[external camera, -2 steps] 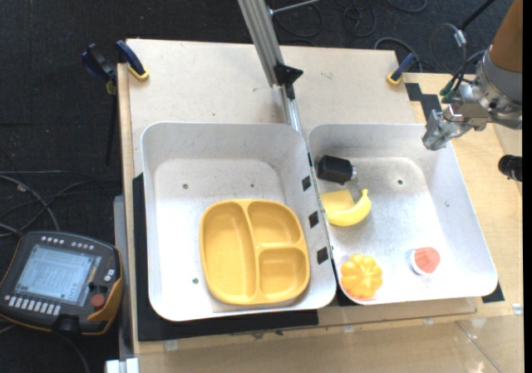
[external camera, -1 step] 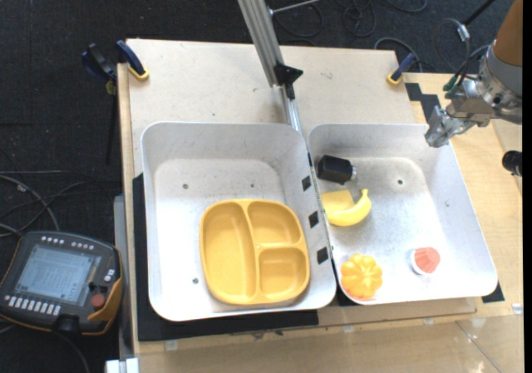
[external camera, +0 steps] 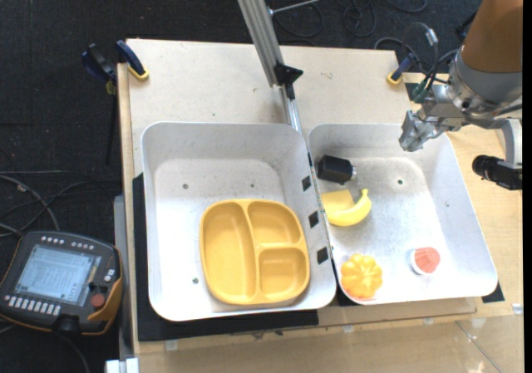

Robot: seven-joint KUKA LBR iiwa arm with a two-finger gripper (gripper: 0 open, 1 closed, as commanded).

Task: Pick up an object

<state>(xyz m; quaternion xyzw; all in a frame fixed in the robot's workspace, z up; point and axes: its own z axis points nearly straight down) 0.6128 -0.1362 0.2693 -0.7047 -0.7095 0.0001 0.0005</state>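
Observation:
The right bin [external camera: 453, 197] holds a yellow banana [external camera: 347, 208], a black cylinder [external camera: 335, 169] just above it, an orange-yellow pumpkin-shaped toy [external camera: 362, 276] at the front edge, and a small red and white disc [external camera: 426, 261] at the front right. My gripper [external camera: 413, 137] hangs above the bin's back right corner, well clear of all these objects, and nothing shows between its fingers.
The left bin [external camera: 166, 164] carries a yellow divided plate [external camera: 253, 252]. A metal pole [external camera: 258, 18] slants down to the divider between the bins. A teach pendant [external camera: 58, 280] lies on the floor at the left. Clamps sit at the bench's back corners.

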